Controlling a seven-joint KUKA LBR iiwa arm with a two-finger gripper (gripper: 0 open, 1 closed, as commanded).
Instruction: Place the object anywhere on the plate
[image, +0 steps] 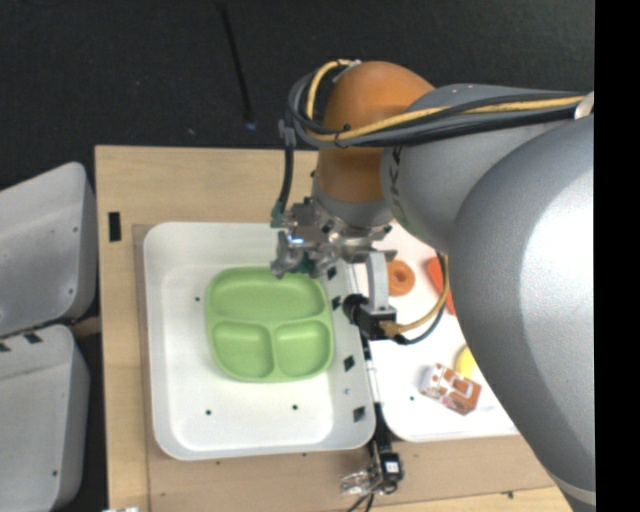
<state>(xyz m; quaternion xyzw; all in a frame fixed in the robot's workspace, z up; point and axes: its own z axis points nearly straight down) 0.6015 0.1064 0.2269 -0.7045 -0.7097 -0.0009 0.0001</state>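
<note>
Green plate (268, 335): we see it in the left bin (170, 400), three compartments.
Tool (303, 252): over plate's far rim; we cannot tell its state.
Object: unidentified; donut-like orange piece (401, 278) lies in right bin.
Risk: we judge a release here may miss the rim.

The plate (268, 335) lies in the left bin (170, 400); the tool (300, 255) hangs over the plate's far right edge.

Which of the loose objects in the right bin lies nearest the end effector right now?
The orange ring, just right of the end effector at the green plate's top edge. The white-and-orange block and yellow piece lie farther down.
</note>
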